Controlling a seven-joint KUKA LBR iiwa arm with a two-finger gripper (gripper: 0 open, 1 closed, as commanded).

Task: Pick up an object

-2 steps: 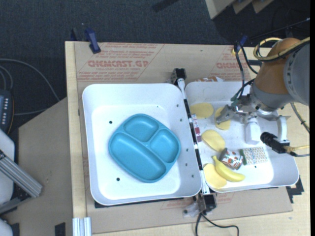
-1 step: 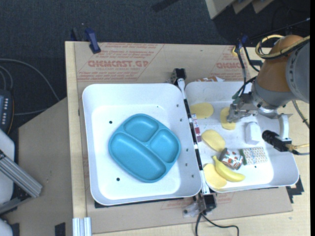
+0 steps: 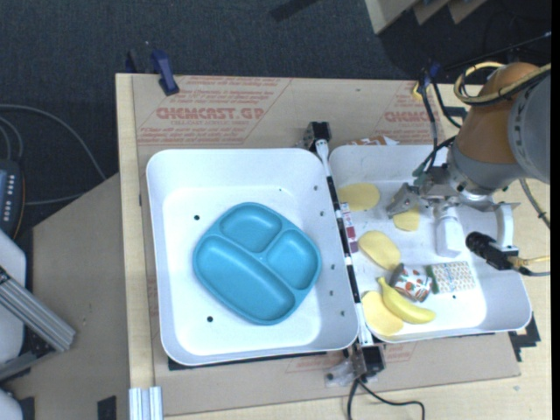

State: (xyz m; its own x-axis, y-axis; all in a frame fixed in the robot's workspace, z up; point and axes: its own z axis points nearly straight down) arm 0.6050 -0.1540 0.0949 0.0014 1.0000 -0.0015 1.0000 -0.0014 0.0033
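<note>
The gripper (image 3: 411,201) hangs low over the right bin (image 3: 507,309), just above a small yellow piece (image 3: 406,221); its fingers (dark and blurred against the bin) cannot be read as wide or narrow. Nearby lie a yellow disc (image 3: 360,196), a banana (image 3: 408,305) and a patterned packet (image 3: 452,278). A blue divided plate (image 3: 255,262) fills the left bin (image 3: 171,178).
</note>
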